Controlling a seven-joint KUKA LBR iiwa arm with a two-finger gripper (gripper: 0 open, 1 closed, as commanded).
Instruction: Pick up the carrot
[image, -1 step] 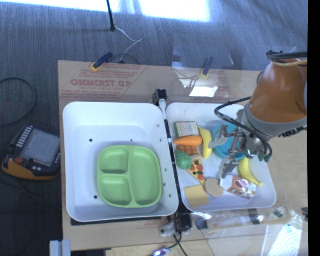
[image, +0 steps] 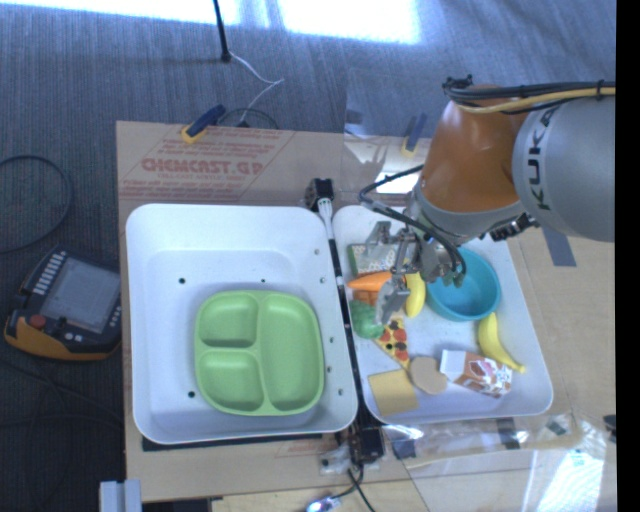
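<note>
Here the grey arm (image: 560, 160), its orange band bulging at upper right of the frame, reaches down-left into the right bin (image: 530, 395), bringing the gripper (image: 392, 282) directly over the carrot (image: 368, 283) by that bin's left wall. Whether the claw is spread or pinching cannot be told. Black letters "KU" show on the arm's grey shell, and red print reading "CHEMCAST GP" crosses the cardboard (image: 200, 165) above the left bin (image: 150, 300).

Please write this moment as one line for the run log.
task: pick up carrot | gripper: over right bin, at carrot | grasp: not confirmed | green plate: left bin
</note>
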